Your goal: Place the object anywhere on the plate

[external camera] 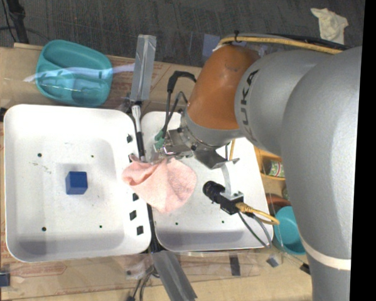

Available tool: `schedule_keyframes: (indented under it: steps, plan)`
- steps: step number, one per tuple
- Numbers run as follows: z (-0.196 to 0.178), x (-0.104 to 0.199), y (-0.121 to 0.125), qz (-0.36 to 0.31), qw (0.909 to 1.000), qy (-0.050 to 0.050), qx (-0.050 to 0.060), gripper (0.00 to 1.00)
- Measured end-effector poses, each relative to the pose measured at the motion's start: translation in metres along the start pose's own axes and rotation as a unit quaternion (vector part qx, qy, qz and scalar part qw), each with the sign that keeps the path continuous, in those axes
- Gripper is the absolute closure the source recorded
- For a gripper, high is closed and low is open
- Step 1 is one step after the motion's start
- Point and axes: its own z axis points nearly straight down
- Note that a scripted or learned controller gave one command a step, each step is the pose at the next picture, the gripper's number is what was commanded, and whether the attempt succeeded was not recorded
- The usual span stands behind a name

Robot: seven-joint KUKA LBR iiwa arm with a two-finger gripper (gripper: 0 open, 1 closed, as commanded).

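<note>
camera view, one pink cloth (pixel 164 180), one blue cube (pixel 77 182)

Lettering: "UKA", black, partly visible on the grey arm (pixel 285 89) casing beside the orange band (pixel 223 85). First letter cut off. No other legible text.

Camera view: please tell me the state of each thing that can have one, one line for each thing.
Pink cloth: crumpled, draped over the rims where the two bins meet, directly under the pincer.
Blue cube: resting flat on the floor of the left bin, apart from everything.
Pincer: low over the cloth's top edge; grasp unclear.
</note>
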Motion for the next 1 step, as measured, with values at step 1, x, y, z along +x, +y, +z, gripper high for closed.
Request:
schedule_keyframes:
  steps: [1]
  plan:
    - [-0.0141,0.0732,-0.0018,-0.025,0.9997,0.0,0.0,1.0]
